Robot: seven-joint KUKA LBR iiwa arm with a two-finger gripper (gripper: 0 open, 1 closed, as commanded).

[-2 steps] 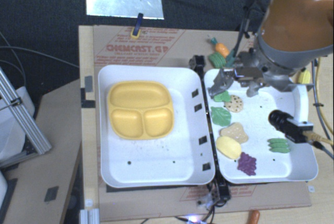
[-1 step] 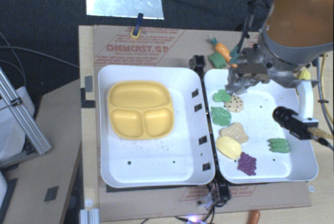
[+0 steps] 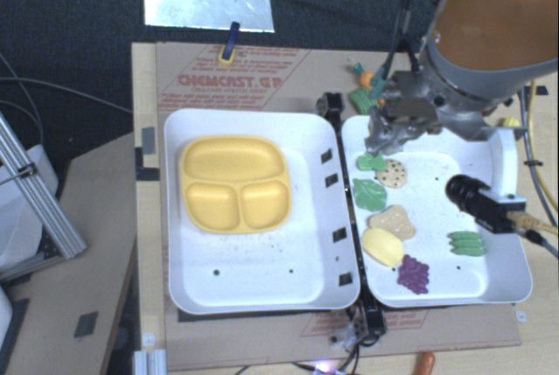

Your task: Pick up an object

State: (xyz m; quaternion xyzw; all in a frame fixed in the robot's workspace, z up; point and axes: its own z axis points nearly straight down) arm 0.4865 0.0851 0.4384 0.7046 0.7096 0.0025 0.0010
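A yellow three-compartment plate (image 3: 234,181) is seen lying flat in the left-hand white bin (image 3: 262,281), well apart from the gripper (image 3: 380,140) and towards the view's left of it. A small blue and yellow item (image 3: 229,43) is shown on the printed cardboard sheet (image 3: 288,76) under the bins, up the view and to the left of the gripper. The gripper is pictured low over the far left corner of the right-hand white bin (image 3: 502,277); whether it is spread or pressed together cannot be told. A green and orange toy vegetable (image 3: 362,93) is seen outside the bins, just above the gripper in the view. The objects to be picked are gathered below the gripper. A green toy sprig (image 3: 371,162) is placed just beside its tip, touching a speckled toy cookie (image 3: 394,174). Farther towards the camera, a green toy leaf (image 3: 369,194), a beige toy piece (image 3: 394,222), a yellow toy lemon (image 3: 383,246) and purple toy grapes (image 3: 413,274) are strung in a line. Green toy bean pods (image 3: 465,243) are seen well apart, down and to the right of the gripper
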